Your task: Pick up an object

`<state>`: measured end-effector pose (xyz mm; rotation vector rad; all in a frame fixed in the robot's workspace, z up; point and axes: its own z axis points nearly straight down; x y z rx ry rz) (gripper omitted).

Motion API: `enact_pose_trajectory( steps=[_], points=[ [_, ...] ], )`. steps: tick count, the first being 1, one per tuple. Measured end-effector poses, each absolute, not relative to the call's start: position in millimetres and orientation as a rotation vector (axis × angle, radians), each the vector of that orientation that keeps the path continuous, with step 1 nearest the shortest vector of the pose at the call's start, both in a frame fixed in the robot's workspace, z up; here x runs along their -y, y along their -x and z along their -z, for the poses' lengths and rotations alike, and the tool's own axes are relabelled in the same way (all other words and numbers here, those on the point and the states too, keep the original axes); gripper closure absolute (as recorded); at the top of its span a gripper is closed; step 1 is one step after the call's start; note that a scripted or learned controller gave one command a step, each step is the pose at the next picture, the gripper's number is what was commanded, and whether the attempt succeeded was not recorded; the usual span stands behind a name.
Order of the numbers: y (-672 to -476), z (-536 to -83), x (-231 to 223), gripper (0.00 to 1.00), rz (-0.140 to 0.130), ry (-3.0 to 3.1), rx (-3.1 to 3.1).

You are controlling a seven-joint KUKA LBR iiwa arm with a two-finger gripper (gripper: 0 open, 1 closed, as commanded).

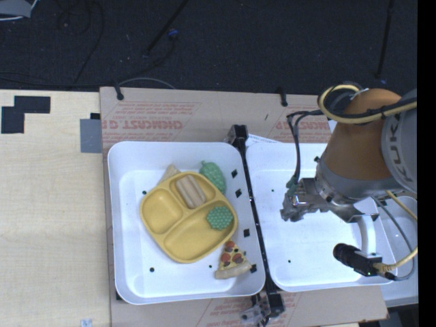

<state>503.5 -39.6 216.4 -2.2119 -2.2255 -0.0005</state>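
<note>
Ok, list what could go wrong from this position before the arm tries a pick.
1. The gripper hangs over the right bin, while every object lies in the left bin; closing here would likely grab nothing.
2. Crossing over, it could clip the divider between the bins.
3. The hot dog and green round piece sit in the yellow tray, and the pizza slice lies beside its rim; a grasp may snag or drag the tray.

Two white bins [122, 182] sit side by side on brown cardboard [204, 111] over the pale wooden tabletop [48, 216]. Black cables [163, 33] trail across the dark floor along the frame's top.
</note>
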Motion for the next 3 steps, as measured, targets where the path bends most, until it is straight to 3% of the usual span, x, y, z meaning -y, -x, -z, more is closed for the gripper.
enact_pose_trajectory(
  steps=[3],
  points=[
    [-522.9, -238, -107, 1.00, -0.002, 2.213, 2.226]
  ],
)
